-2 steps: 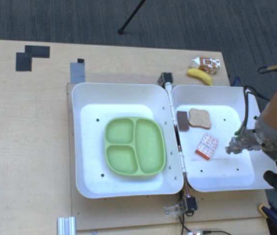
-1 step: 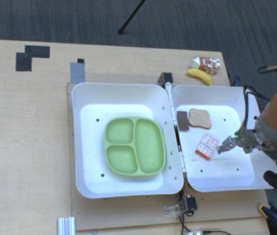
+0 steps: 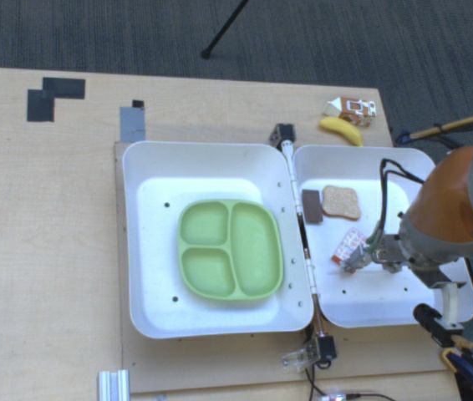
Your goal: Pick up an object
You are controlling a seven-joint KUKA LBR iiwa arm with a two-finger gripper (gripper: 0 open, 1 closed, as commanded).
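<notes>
In the right bin [image 3: 370, 307] lie a slice of toast [image 3: 341, 202], a dark brown block [image 3: 311, 206] near the divider, and a small red-and-white packet [image 3: 348, 245]. My gripper [image 3: 358, 261] reaches in from the right and sits low, right at the packet's lower right edge, touching or nearly touching it. The orange band of the arm [image 3: 450, 199] hangs over the bin's right side and hides part of its floor.
The left bin [image 3: 149, 224] holds a green three-compartment plate [image 3: 230, 249]. Outside the bins at the back right, a banana [image 3: 341, 129] and a small carton [image 3: 353, 108] rest on the bench. A black cable [image 3: 384, 199] loops above the right bin.
</notes>
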